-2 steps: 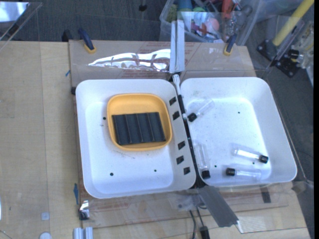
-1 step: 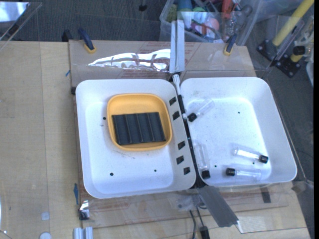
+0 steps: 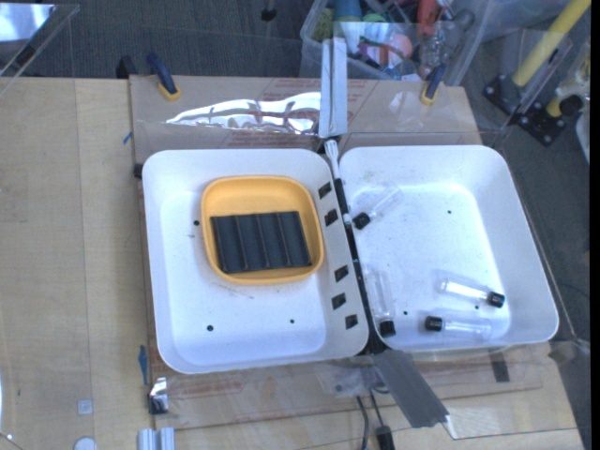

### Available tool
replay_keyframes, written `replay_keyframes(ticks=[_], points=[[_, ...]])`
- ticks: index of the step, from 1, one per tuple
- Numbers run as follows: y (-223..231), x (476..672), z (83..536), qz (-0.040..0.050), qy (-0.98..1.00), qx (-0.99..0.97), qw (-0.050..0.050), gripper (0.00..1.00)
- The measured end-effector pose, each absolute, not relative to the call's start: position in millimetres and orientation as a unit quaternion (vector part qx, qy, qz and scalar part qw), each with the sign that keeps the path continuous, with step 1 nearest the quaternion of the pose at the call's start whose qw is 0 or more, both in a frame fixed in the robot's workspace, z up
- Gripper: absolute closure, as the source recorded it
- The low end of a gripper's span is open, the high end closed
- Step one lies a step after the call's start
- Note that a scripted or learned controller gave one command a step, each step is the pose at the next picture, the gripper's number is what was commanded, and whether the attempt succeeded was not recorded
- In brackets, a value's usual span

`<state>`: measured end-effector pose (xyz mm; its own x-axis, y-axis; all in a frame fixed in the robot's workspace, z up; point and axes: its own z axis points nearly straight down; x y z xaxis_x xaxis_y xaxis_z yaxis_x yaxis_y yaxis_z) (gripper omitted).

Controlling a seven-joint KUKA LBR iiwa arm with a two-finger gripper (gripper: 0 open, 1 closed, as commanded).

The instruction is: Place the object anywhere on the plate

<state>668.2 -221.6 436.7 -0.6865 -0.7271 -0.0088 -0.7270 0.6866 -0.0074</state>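
A yellow plate (image 3: pixel 217 198) sits in the left bin (image 3: pixel 173 298), and a dark ribbed rectangular object (image 3: pixel 261 241) lies flat on it, near the plate's front. Several clear plastic tubes with black caps lie in the right bin (image 3: pixel 506 214): one (image 3: pixel 372 207) near the divider at the back, one (image 3: pixel 382 303) by the divider at the front, and two at the front right, tube (image 3: pixel 472 293) and tube (image 3: pixel 456 324).
A divider with black clips (image 3: pixel 338 242) runs between the two bins. A clear crate of mixed items (image 3: pixel 398 17) stands behind the bench. Blue clamps (image 3: pixel 161 75) hold the board at the back. Wooden bench surface (image 3: pixel 66 251) lies to the left.
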Motion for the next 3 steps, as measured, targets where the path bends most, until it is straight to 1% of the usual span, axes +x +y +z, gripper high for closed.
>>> replay_keyframes(ticks=[1, 2, 3], points=[[-221, 667.8, 424, 0.0008, 0.846, -0.533, 0.003, 1.0], [-223, 601.9, 436, 0.0012, 0.728, -0.685, 0.002, 1.0], [-223, 667.2, 418, -0.0008, 0.587, -0.81, 0.003, 1.0]])
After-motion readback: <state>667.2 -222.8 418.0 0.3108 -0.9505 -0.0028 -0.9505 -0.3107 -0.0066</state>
